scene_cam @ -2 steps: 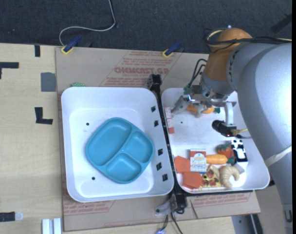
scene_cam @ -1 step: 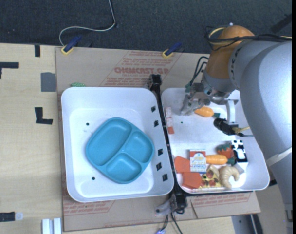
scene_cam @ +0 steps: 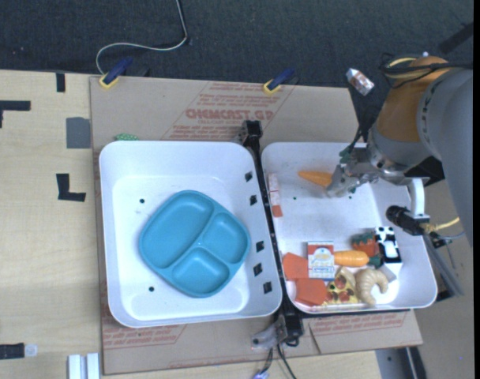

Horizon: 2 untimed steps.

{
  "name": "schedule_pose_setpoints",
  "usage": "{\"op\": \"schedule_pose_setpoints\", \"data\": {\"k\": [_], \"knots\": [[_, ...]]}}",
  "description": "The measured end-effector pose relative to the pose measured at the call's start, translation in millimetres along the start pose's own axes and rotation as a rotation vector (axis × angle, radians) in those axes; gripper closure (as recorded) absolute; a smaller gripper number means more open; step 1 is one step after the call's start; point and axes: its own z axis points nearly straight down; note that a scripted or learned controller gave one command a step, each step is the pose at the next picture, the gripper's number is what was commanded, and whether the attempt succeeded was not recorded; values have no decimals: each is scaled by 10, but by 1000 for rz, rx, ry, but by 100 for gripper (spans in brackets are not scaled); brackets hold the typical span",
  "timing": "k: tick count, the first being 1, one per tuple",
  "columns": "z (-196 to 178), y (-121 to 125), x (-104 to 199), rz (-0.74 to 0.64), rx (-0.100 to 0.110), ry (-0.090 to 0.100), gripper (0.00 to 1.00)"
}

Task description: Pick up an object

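1. Broadly, 2 shallow white bins sit side by side on a cardboard sheet; the right bin [scene_cam: 303,160] serves as the landmark for every place below, since all loose objects lie in it.
2. Left of the right bin, the left bin [scene_cam: 121,160] carries a blue divided plate [scene_cam: 195,243], lying flat and apart from the work.
3. At the far end of the right bin, the gripper [scene_cam: 340,183] stands low over the bin floor, reaching in from the bin's right side on the grey arm [scene_cam: 441,133]; this posture suits a descent on a single isolated item.
4. Just beside the gripper, toward the bin's middle, lies an orange carrot-shaped piece [scene_cam: 315,178], the likely target. It lies alone at the far end of the bin, so the gripper can approach it without crowding.
5. Whether the piece sits within the grasp or merely beside it cannot be told, nor whether the gripper is spread or pressed together.
6. At the near end of the right bin, a heap of toy foods [scene_cam: 343,275] is packed tightly, with a small printed box [scene_cam: 320,260] at its middle; such crowding makes a clean pick there harder.
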Motion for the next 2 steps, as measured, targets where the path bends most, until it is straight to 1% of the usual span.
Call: {"op": "schedule_pose_setpoints", "data": {"k": [1,2], "knots": [[1,2,9,-1,0,1,0],[39,408,514,-3,1,3,0]]}}
